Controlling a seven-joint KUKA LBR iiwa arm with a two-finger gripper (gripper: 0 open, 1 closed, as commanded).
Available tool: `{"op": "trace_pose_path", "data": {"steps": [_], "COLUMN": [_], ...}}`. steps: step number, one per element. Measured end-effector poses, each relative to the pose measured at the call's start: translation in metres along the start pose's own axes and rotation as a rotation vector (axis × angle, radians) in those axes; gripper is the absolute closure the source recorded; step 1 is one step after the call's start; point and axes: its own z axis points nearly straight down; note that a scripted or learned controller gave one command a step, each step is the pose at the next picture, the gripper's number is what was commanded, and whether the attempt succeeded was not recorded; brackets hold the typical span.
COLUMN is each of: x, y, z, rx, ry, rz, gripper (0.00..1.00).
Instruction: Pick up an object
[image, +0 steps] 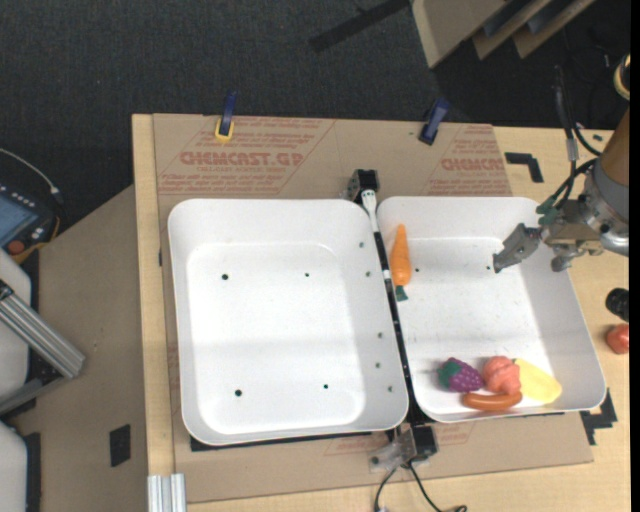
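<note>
The gripper (535, 250) hovers open and empty over the right bin (560, 300), approaching. Next it likely must descend toward the carrot (401, 255) or the toy food pile (497, 382).

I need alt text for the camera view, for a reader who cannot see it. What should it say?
A grey robot arm reaches from the right, its gripper above the right bin, holding nothing. That bin holds a toy carrot by its left wall and grapes, a red-orange lump, an orange sausage shape and a yellow piece near its front edge. The left bin sits alongside.
</note>
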Motion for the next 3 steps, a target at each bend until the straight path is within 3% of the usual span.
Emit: {"op": "trace_pose_path", "data": {"steps": [2,3], "x": [0.037,0.046], "y": [-0.053,-0.064], "z": [-0.19,-0.021], "rx": [-0.013,0.018], "ry": [-0.002,0.004], "rz": [-0.004,0.001], "gripper": [0.0,0.0]}}
